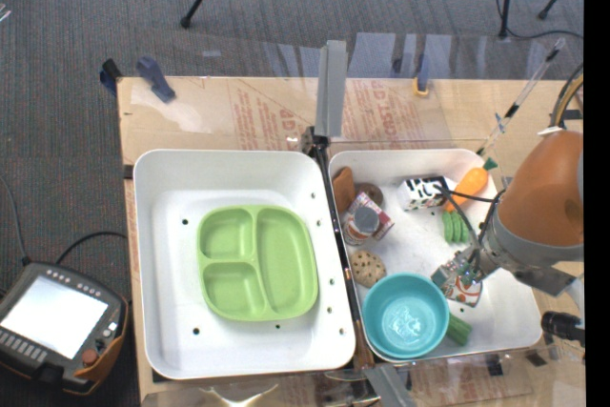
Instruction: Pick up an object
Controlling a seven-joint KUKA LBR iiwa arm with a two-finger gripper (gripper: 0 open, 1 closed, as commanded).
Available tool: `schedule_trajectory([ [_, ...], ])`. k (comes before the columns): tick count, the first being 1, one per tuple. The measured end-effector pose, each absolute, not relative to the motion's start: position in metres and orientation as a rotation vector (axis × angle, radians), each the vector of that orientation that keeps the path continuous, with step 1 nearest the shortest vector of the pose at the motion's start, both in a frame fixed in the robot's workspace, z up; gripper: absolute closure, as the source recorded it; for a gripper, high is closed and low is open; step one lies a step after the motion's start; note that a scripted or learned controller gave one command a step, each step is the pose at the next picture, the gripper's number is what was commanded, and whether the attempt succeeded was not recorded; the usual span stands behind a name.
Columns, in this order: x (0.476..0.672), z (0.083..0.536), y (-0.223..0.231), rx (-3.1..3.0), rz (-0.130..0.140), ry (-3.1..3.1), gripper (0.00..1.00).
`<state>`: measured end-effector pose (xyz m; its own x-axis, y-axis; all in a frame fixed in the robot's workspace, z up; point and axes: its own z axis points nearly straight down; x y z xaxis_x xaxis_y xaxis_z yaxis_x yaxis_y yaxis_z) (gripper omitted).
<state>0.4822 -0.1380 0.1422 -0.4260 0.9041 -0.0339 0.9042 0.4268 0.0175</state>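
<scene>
Bright, even light; perhaps slightly soft.

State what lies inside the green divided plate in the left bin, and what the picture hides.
The green divided plate shows three bare compartments, with nothing lying in them. It rests flat in the left bin, so the bin floor beneath it is covered.

One camera sits fixed above the counter point(238, 110), angled down. It takes in both white bins point(162, 205) whole, with carpet beyond.

At the frame's right I see my arm point(543, 205): a rounded orange band above grey wrist housing; thin dark cables nearby.
</scene>
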Motion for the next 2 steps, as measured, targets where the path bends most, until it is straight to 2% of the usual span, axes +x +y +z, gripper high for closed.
schedule_trajectory([
  [1,0.542,0.0892,-0.212,1.917,0.003,2.487,1.0],
  [2,0.5411,0.0874,-0.2111,1.917,0.001,2.492,0.0],
])
